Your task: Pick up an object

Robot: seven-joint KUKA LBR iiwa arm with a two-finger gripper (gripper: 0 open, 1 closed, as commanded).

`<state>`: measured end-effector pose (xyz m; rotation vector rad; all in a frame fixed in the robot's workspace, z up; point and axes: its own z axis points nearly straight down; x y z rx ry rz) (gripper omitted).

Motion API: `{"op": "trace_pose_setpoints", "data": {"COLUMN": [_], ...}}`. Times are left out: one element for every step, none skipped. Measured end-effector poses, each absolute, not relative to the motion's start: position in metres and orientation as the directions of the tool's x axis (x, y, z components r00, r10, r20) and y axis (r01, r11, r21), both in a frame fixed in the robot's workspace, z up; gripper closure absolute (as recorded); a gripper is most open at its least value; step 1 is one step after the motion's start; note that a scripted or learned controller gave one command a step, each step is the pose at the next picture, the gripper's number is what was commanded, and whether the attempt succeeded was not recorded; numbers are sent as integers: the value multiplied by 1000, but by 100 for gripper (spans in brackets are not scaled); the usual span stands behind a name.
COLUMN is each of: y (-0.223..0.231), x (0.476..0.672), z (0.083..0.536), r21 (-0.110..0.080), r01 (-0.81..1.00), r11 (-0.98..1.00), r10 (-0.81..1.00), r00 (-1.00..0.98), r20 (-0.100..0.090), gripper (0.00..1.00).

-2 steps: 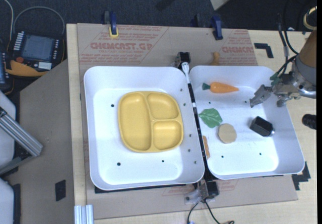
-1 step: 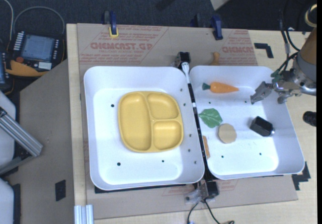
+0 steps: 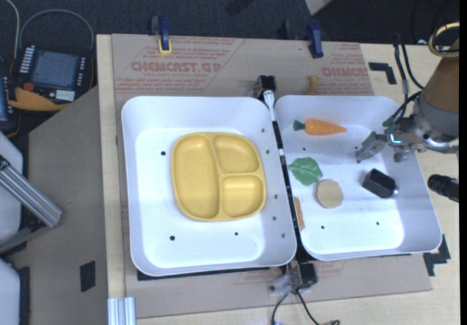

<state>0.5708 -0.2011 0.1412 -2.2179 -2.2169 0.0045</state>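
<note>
Two shallow white bins sit side by side on the bench. Left white bin [image 3: 146, 192] holds a yellow plastic divided plate [image 3: 217, 175] with three compartments, set roughly at its centre.

Right white bin [image 3: 408, 232] holds four things: an orange toy carrot with a green top [image 3: 322, 127] at the far side; a green leaf-shaped piece [image 3: 305, 170] near the left wall; a round tan disc [image 3: 329, 193] just near-right of the leaf, close beside it; a small black block [image 3: 379, 183] towards the right, lying tilted.

Grey arm reaches in from the right. Two-finger gripper [image 3: 383, 144] hangs over the right part of the right bin, just far of the black block, well right of the carrot. Fingers spread apart, nothing between them
</note>
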Motion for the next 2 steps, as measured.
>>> {"op": "trace_pose_setpoints", "data": {"y": [-200, -201], "x": [570, 571], "z": [88, 102], "r21": [-6, 1], "r01": [1000, 1000], "r11": [0, 0], "r10": [1000, 1000], "r00": [0, 0], "r20": [2, -1], "gripper": [0, 100]}}
